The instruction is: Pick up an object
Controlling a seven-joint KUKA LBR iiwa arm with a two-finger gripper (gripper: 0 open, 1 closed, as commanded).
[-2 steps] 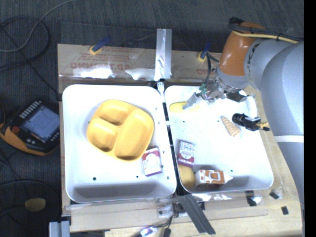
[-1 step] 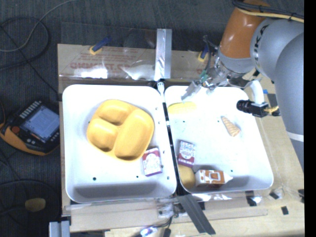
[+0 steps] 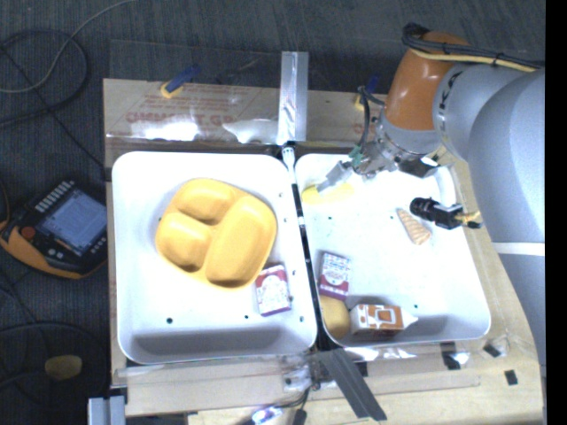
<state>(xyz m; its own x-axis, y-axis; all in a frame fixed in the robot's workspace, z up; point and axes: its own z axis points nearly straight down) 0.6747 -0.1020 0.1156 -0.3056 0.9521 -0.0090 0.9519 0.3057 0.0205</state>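
Note:
My gripper [image 3: 344, 174] hangs low over the far left corner of the right bin [image 3: 443, 277], reaching in from the orange-banded wrist [image 3: 416, 91]. Just below its tip lies a pale yellow flat item [image 3: 321, 193]. Also in the right bin are a tan cone-shaped piece [image 3: 414, 227], a red-and-white packet [image 3: 334, 273], an orange-brown carton [image 3: 376, 319] and a yellowish round object [image 3: 333, 313]. The left bin [image 3: 142, 308] holds a large yellow bun-shaped object [image 3: 215, 231] and a small red-and-white carton [image 3: 273, 290].
A black fitting [image 3: 438, 211] juts out from the arm over the right bin's right side. A metal post [image 3: 293, 96] stands behind the wall between the bins. A handheld pendant [image 3: 62, 228] lies on the floor at far left, with cables around it.

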